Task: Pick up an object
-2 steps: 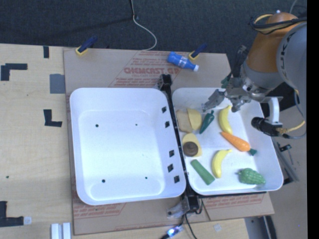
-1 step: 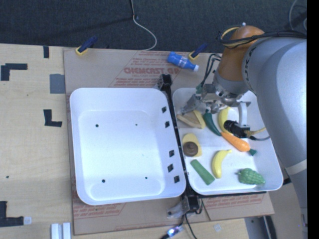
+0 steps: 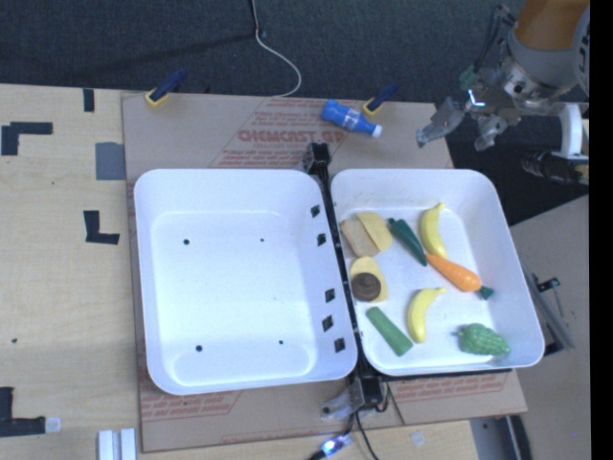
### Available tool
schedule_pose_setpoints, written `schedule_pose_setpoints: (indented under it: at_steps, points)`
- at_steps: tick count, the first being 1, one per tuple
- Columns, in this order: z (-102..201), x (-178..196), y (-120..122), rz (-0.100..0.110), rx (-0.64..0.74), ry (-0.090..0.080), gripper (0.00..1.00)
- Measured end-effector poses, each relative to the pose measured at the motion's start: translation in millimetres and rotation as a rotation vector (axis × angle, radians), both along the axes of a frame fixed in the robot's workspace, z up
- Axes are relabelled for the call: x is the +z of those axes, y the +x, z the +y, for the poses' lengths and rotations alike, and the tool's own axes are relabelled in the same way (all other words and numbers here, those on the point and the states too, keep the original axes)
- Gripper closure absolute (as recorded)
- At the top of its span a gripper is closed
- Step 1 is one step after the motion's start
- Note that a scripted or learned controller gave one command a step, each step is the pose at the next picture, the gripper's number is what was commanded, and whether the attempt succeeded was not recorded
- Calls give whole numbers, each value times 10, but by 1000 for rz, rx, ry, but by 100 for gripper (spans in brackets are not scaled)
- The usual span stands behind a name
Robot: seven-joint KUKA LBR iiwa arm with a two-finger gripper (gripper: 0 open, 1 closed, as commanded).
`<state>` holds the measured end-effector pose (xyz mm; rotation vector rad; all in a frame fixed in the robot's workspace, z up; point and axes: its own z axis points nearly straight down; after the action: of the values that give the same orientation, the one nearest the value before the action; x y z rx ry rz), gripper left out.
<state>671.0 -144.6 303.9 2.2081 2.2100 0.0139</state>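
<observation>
Bench, viewed from above at a slant. Two shallow white bins sat side by side on a cardboard sheet.

Left bin (image 3: 153, 257): nothing lay in it.

Right bin (image 3: 498, 228), holding all the toy food:
- one yellow banana (image 3: 434, 228), upright near the far wall;
- one orange carrot (image 3: 453, 274) with a green tip, just below that banana, lying slantwise;
- one dark green pepper-like piece (image 3: 408, 241), beside the banana on its left;
- one pale tan wedge (image 3: 367, 234), near the divider;
- one brown roll (image 3: 367, 281) with a ring on its end, just under the wedge;
- one green cucumber (image 3: 389, 332), near the front wall;
- a second, smaller banana (image 3: 421, 312), just right of the cucumber;
- one green leafy lump (image 3: 482, 340), in the near right corner.

Arm: grey, with its orange band (image 3: 553, 8) at the upper right. The gripper (image 3: 463, 121) hung beyond the far rim of the right bin, well apart from every item. Its fingers stood spread wide, with nothing between them.

Other: a blue bottle (image 3: 345, 117) lay on the cardboard behind the bins; two blue-and-yellow clamps (image 3: 165, 88) pinned the sheet's far edge.
</observation>
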Motion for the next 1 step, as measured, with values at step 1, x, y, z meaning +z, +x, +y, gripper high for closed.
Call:
schedule_pose_setpoints:
  at_steps: [1]
  points:
    - [26,-24,-21,19,2,3,100]
